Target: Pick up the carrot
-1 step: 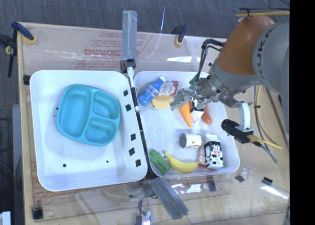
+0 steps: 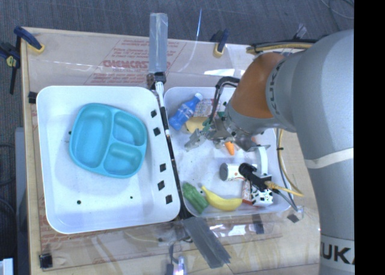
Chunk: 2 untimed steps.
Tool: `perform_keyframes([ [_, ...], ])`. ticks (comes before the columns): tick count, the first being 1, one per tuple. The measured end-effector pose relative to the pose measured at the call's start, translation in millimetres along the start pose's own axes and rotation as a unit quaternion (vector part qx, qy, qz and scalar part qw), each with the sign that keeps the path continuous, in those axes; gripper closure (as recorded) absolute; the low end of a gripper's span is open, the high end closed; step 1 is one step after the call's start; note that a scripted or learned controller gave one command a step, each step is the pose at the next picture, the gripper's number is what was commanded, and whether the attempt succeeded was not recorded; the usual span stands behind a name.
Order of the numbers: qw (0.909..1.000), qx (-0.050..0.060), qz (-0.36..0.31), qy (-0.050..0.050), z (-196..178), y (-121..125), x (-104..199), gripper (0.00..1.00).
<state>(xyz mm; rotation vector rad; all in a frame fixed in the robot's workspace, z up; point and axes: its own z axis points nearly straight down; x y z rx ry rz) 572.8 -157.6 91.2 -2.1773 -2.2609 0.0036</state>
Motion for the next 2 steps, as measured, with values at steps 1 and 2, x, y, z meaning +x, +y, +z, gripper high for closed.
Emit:
perform_keyframes([
  [1,1.0000,0.000,-0.002,0.000,-10,0,-1,1.00],
  [2,0.9993,-0.001,0.039,0.000,-101,0,71,1.00],
])
